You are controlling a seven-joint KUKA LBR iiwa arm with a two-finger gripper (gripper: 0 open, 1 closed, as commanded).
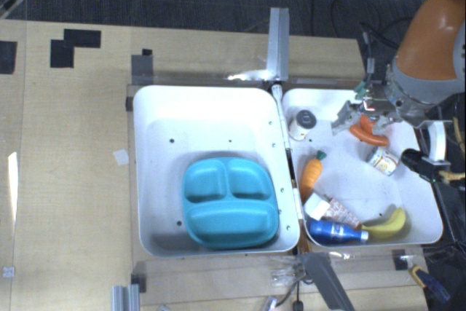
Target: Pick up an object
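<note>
The blue bottle (335, 231) lies nearest, at six o'clock. My pincer (369, 118) hangs over an orange piece (364, 133); whether it's spread, I cannot tell. I'd descend squarely, then close.

Left bin (153, 156): we see a divided tray (230, 202) in its near half, toward the wall shared with the right bin (426, 204).
Right bin, far end: a small jar (301, 121) sits by the shared wall; the gripper (370, 111) hangs to its right, over a curved piece (364, 133).
Right bin, middle: we find a carrot (311, 177) near the shared wall and a small bottle (384, 161) well to its right.
Right bin, near end: a tube (331, 210) lies behind a bottle (333, 232); a banana (386, 224) lies just right of that bottle.
</note>
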